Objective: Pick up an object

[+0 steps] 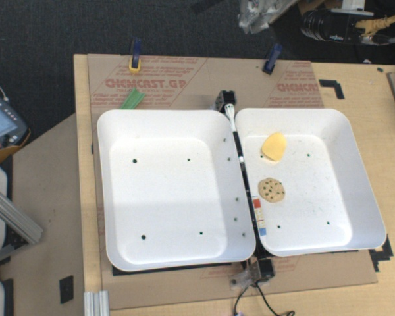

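Resting side by side on a cardboard-covered bench [184, 71], two shallow white bins take up the middle of the frame. The left bin [118, 196] shows a plain white floor marked by four small dark dots. The right bin [342, 176] holds two objects in its left half: a yellow piece [274, 147], rounded and pale, lies toward the upper left of that bin, and a round cookie with dark chips [271, 190] lies just below it, apart from it and near the bin's left wall. A narrow red, white and blue strip [258, 217] sits along the seam between the bins, lower down, beside the cookie.

At the top edge of the frame, right of centre, the gripper [258, 8] hangs over the dark floor beyond the bench, well apart from both bins and from the objects. It looks pale and blurred there, and I cannot tell whether its jaws are spread or pressed together; nothing can be seen between them.

A yellow and blue clamp [135, 56] grips the upper left edge of the cardboard, another blue clamp [272, 58] sits on the upper edge further right, and a green scrap [132, 99] lies above the left bin.
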Robot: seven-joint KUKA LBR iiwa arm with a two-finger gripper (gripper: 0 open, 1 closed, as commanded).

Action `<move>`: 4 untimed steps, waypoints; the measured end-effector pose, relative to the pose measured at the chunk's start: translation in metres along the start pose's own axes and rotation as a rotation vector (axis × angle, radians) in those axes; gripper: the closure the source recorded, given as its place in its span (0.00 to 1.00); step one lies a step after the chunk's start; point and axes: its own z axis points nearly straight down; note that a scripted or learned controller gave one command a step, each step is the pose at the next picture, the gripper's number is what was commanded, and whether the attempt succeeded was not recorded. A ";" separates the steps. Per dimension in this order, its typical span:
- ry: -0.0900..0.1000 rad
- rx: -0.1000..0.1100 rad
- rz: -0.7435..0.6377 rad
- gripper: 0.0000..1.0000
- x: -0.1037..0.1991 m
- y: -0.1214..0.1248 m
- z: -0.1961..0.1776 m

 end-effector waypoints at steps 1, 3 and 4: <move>-0.006 0.035 -0.008 1.00 0.021 0.043 0.151; -0.002 0.019 -0.008 0.00 -0.006 -0.006 0.206; -0.002 0.000 -0.002 0.00 -0.068 -0.018 0.068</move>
